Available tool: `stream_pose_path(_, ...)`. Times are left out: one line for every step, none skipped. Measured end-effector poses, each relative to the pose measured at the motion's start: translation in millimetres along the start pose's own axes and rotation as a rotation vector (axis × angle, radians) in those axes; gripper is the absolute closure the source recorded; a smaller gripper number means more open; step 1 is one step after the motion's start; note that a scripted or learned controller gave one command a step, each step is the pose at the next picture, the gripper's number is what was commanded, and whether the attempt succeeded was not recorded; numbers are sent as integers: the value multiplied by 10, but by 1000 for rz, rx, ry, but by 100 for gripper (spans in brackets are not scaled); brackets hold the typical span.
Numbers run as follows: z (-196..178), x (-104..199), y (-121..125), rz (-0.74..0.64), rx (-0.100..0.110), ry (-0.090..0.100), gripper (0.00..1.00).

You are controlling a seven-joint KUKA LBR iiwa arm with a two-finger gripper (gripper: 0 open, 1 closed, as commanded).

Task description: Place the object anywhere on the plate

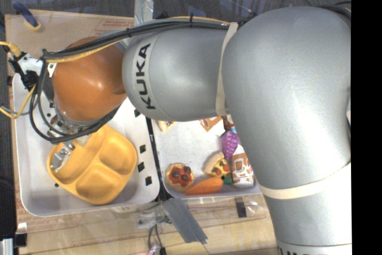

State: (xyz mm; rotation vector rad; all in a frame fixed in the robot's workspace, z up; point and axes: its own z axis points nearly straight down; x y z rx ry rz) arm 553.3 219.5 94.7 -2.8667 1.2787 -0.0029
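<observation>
Grey arm (268, 98) looms nearest, wrist over the yellow plate (95, 170) in the left bin (27, 188). Jaws state: cannot tell. Placing step likely; toy food (206, 179) sits in right bin.

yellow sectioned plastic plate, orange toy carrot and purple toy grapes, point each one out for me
yellow sectioned plastic plate (98, 170), camera view, on its raised centre ridge
orange toy carrot (204, 186), camera view, on the middle of its body
purple toy grapes (230, 143), camera view, on the bunch's middle

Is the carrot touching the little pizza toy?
Touching. In the camera view, the carrot's left tip meets the bottom edge of the pizza toy in the right bin, with no gap between them.
</observation>
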Motion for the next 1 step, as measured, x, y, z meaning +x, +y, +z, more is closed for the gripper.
stream_pose_path(-5,-33,50,21,-8,-3,0)
